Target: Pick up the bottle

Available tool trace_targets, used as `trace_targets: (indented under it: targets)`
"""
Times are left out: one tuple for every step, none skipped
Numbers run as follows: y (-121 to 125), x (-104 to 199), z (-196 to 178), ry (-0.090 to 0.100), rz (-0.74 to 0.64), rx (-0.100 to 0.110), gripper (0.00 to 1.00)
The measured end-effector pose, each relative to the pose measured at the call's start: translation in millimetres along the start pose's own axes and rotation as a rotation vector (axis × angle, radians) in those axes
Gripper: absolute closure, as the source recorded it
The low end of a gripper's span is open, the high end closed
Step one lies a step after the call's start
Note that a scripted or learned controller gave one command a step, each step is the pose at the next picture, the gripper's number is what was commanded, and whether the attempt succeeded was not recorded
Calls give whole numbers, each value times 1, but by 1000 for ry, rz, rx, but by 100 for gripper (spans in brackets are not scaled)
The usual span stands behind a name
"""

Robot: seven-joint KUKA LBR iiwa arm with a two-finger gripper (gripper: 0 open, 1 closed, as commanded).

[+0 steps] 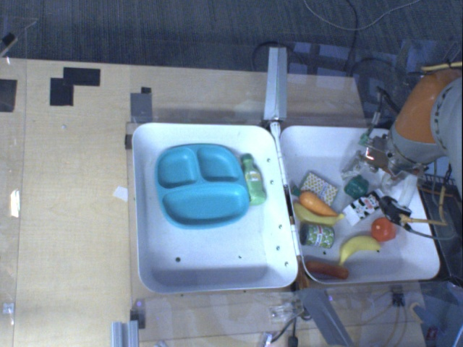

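Observation:
The bottle [252, 179] is small, pale green and translucent. It lies in the left bin [210, 266], pressed against the right edge of a blue divided plate [201, 184]. My gripper [366, 160] hangs over the upper right part of the right bin [318, 147], just above a small teal object [356, 186]. It sits well to the right of the bottle, with the wall between the bins in between. Nothing shows in its grasp.
The right bin holds several items: a checkered pad [319, 187], an orange carrot [317, 203], two yellow bananas [359, 247], a green can [317, 236], a red sausage [327, 270], a tomato [383, 229] and a black-and-white toy [364, 207]. A metal post [275, 85] stands behind the bins.

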State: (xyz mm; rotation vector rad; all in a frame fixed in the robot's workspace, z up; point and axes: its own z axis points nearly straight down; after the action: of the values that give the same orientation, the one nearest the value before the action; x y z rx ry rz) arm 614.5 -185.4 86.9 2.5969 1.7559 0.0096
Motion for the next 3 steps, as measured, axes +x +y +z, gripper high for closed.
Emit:
trace_targets:
  targets:
    - [2, 2, -9, 3, -3, -3, 100]
    - [37, 17, -25, -1, 76, 6, 100]
    - [33, 72, -143, -1, -31, 6, 100]
